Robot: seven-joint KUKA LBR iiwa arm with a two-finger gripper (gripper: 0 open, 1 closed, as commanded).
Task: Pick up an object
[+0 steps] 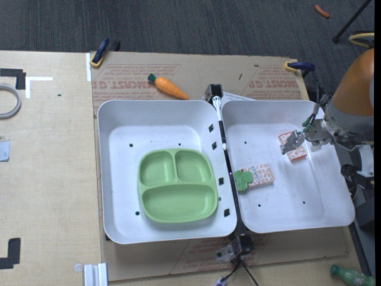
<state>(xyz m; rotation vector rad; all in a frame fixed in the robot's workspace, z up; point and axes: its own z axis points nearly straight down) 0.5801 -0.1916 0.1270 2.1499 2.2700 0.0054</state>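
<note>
My gripper [293, 142] reaches in from the right and hangs over the upper right part of the right bin [309, 213]. A small red and white packet [297, 152] lies right at its tip; I cannot tell whether the two touch. A flat pink and white packet with a green end [255, 177] lies at the left side of the same bin. The left bin [119, 130] bears a green divided plate [177, 185].
An orange toy carrot [168, 87] lies on the cardboard behind the left bin. A black clip [214, 92] sits where the two bins meet at the back. Blue clamps [100, 51] [300, 67] hold the cardboard's far corners.
</note>
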